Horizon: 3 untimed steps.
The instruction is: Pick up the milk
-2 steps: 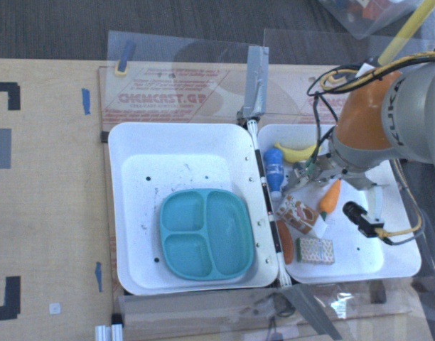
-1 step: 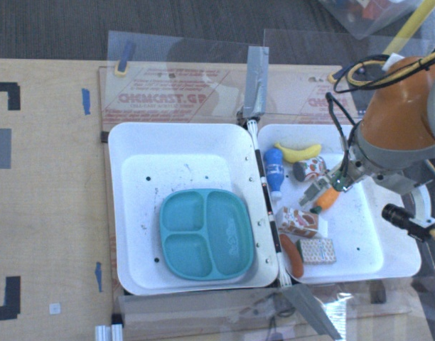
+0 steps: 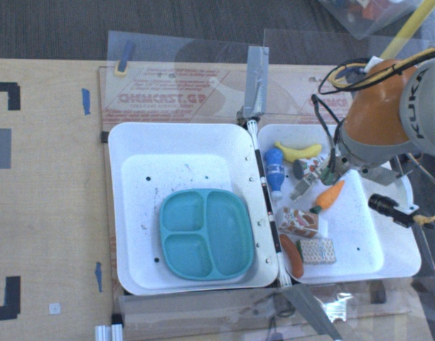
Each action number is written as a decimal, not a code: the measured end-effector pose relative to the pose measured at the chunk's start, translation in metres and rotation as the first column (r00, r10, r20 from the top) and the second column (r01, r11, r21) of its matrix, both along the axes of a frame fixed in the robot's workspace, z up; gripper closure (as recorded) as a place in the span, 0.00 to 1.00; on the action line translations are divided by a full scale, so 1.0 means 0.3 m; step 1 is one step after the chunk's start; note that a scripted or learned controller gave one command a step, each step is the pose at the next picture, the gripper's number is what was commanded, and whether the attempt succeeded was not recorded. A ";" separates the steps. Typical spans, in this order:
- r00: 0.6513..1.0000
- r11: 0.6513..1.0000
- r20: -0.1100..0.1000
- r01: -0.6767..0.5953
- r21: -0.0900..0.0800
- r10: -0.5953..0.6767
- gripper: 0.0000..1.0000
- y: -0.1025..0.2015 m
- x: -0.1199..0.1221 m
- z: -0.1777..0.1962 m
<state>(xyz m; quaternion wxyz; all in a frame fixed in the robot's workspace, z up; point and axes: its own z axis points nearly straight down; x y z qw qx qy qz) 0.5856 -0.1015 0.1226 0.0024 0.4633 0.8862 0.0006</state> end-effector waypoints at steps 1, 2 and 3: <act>0.993 0.993 -0.010 0.115 -0.007 -0.115 0.00 -0.041 0.264 -0.118; 0.994 0.994 -0.022 0.109 -0.002 -0.109 1.00 -0.030 0.259 -0.085; 0.838 0.838 -0.003 0.546 0.000 -0.546 1.00 0.132 0.272 0.209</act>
